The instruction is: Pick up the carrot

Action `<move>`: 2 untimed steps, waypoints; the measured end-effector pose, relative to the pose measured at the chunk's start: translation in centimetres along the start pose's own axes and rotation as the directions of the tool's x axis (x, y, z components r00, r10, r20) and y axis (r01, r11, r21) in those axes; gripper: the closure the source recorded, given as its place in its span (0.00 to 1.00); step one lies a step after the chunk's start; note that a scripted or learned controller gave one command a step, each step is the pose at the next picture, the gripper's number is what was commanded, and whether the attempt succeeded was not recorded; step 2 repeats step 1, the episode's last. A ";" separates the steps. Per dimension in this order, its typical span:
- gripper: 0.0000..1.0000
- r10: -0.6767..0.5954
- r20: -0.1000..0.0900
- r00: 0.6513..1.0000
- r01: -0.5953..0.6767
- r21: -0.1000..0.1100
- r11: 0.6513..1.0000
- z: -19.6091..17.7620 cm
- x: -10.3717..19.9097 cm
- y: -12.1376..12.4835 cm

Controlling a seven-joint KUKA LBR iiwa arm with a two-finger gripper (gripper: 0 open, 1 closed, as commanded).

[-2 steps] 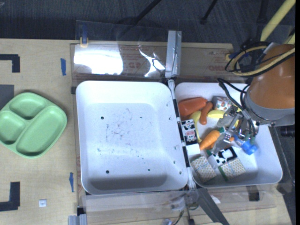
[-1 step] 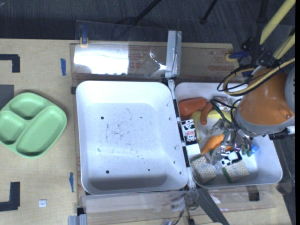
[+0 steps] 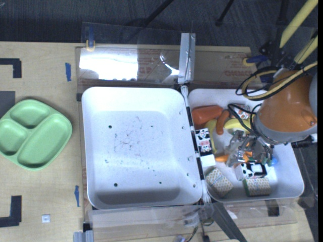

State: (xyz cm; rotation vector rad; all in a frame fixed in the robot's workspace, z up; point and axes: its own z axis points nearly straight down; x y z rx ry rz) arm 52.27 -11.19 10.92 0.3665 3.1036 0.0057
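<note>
Pale wooden bench (image 3: 40,195) spreads under two shallow white bins, with dark floor beyond the far edge. At the far left a green divided plate (image 3: 33,133) rests on the wood. The left bin (image 3: 136,145) sits next, its floor bare white with faint scuffs. In the right bin (image 3: 287,170), objects crowd together: the carrot (image 3: 206,114), orange and lying near the bin's far left corner, a black-and-white patterned box (image 3: 203,140) just nearer, and a speckled block (image 3: 219,179) toward the near wall. The gripper (image 3: 242,153) hangs over the middle of this bin, right of and nearer than the carrot, apart from it; whether its fingers are parted or closed cannot be told amid the clutter.
</note>
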 end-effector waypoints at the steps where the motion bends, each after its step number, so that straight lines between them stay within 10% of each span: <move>1: 1.00 0.062 -0.011 0.998 -0.062 0.004 0.998 -7.5 -6.0 5.5; 2: 1.00 0.062 -0.011 0.998 -0.062 0.004 0.998 -7.5 -6.0 5.5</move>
